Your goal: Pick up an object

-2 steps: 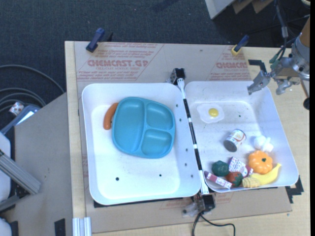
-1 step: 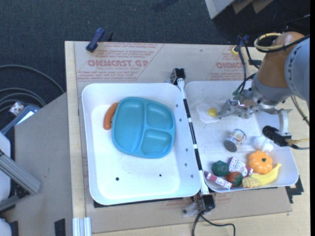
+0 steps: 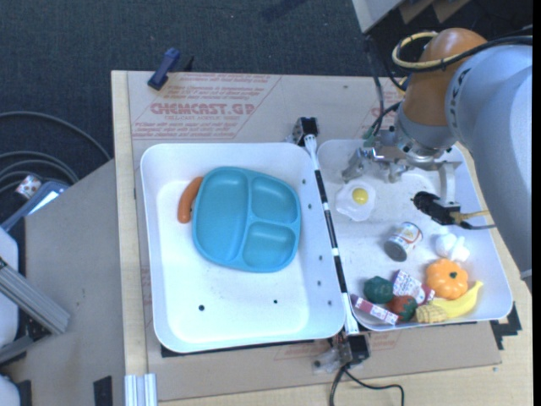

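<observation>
My gripper (image 3: 373, 174) hovers at the far end of the right bin (image 3: 486, 260), just above a toy fried egg (image 3: 357, 200). Its fingers stand open with nothing between them. Further forward in that bin lie a small can (image 3: 402, 239), a white lump (image 3: 449, 244), an orange pumpkin (image 3: 445, 278), a banana (image 3: 465, 301), a corn cob (image 3: 429, 313), a green vegetable (image 3: 379, 288) and a red-and-white packet (image 3: 407, 283).
The left bin (image 3: 237, 320) holds a blue divided plate (image 3: 247, 220) with an orange sausage (image 3: 187, 200) against its left side. A ridge (image 3: 325, 218) separates the two bins. A blue clip (image 3: 164, 68) lies on the cardboard behind.
</observation>
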`<control>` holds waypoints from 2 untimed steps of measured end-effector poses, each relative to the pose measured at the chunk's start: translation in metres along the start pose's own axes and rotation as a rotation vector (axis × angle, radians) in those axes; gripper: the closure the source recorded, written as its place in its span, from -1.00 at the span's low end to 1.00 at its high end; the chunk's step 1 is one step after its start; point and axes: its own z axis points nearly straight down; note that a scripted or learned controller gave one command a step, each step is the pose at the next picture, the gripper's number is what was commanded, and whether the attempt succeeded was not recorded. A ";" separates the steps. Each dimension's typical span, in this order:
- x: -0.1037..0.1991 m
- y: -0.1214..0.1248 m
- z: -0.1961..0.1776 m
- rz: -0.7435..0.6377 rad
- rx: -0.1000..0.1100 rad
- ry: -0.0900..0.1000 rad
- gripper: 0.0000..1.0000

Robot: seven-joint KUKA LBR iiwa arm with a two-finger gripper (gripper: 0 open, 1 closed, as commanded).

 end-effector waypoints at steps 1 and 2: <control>0.016 -0.001 0.000 0.000 0.004 0.000 -1.00; 0.015 -0.068 0.000 0.002 0.004 0.001 -1.00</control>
